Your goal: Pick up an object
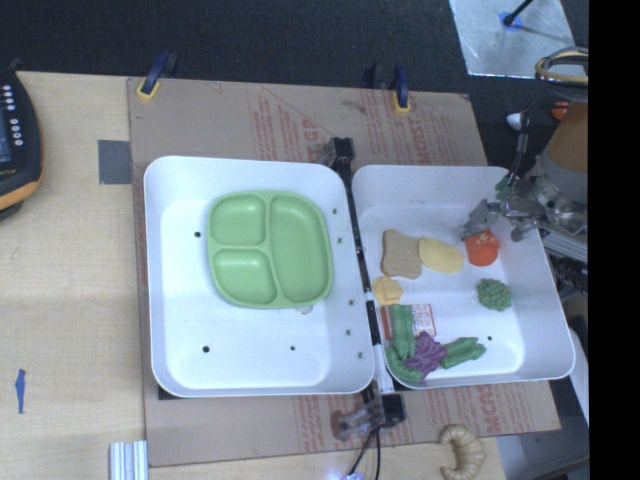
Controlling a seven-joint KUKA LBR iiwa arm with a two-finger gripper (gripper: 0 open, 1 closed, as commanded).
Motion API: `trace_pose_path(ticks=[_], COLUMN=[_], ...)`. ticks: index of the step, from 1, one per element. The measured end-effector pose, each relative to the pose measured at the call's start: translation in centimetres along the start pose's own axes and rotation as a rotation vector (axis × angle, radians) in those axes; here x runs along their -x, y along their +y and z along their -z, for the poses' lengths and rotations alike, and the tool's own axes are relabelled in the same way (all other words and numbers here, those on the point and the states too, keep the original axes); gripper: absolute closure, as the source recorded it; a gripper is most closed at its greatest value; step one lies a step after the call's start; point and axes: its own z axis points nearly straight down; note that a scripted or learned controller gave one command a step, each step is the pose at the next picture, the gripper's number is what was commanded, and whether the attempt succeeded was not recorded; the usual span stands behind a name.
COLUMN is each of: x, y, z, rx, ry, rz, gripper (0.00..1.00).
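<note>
Toy food (441,256) in right bin (530,353)

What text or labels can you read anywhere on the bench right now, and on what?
Nothing reads clearly.
Red print on the cardboard sheet under the bins: too faint and blurred to read.
Red-and-white packet in the right bin: print too small to read.
Black and orange device at the left edge: buttons show, markings too small to read.

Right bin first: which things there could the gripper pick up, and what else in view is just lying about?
Job: gripper; round orange-red piece; pale yellow oval piece; tan bread-shaped piece; green broccoli-like piece; purple piece.

Lying about: green divided plate; blue clamp; black-and-orange pendant.
</note>
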Motion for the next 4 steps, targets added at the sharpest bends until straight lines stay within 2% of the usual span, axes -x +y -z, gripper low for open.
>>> trace_pose_path(ticks=[1, 2, 3, 4], x=[-0.6, -0.5, -1.7, -5.4], y=[-1.2, -1.0, 1.6, 5.3], z=[-4.4, -3.1, 2.5, 6.1], rx=[0.000, 0.004, 0.011, 0.011], ry=[0.002, 0.000, 0.000, 0.001], rz=[0.008, 0.009, 0.009, 0.011], gripper=[0.00, 1.00, 1.00, 1.00])
